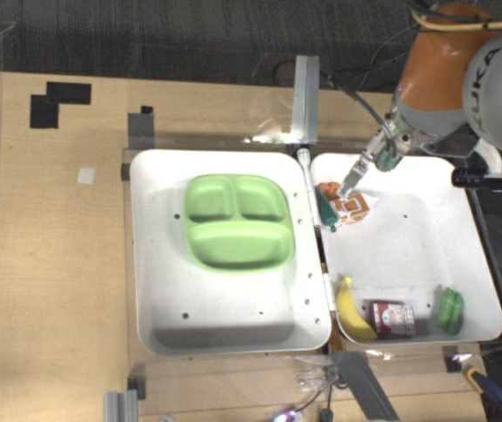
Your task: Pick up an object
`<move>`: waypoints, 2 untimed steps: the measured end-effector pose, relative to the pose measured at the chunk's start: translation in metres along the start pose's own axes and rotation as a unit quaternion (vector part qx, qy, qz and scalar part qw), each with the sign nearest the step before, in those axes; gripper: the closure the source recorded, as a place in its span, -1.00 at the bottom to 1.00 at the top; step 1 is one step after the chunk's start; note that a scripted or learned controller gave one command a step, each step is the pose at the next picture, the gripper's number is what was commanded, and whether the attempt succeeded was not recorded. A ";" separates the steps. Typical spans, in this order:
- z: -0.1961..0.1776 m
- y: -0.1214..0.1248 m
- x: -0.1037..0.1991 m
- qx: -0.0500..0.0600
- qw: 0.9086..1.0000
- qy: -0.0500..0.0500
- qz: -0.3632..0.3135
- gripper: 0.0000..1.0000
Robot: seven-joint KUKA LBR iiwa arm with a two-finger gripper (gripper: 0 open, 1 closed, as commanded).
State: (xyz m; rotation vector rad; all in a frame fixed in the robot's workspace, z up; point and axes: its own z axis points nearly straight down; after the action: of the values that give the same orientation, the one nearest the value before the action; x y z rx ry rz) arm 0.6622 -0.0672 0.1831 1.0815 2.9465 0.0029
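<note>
I see the gripper [349, 185] low in the right bin [426, 244] – over an orange-white packet [350, 207], grip state I can't tell, banana [352, 310] nearer the bin's front edge.

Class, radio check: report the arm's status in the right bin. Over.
Gripper low over orange-white packet, grasp unconfirmed. Teal item right beside packet. Banana, can apart, near edge.

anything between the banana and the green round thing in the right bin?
Yes. In the camera view a dark red can lies on its side between the banana and the green round object, along the right bin's near wall.
</note>
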 end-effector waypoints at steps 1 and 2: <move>0.055 -0.042 -0.002 -0.009 0.991 -0.012 0.133 -1.00; 0.066 -0.060 0.019 -0.014 0.974 -0.013 0.225 -1.00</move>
State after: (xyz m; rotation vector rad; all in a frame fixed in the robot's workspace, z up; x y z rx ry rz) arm 0.6096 -0.1004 0.1168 1.6986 2.6003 0.0310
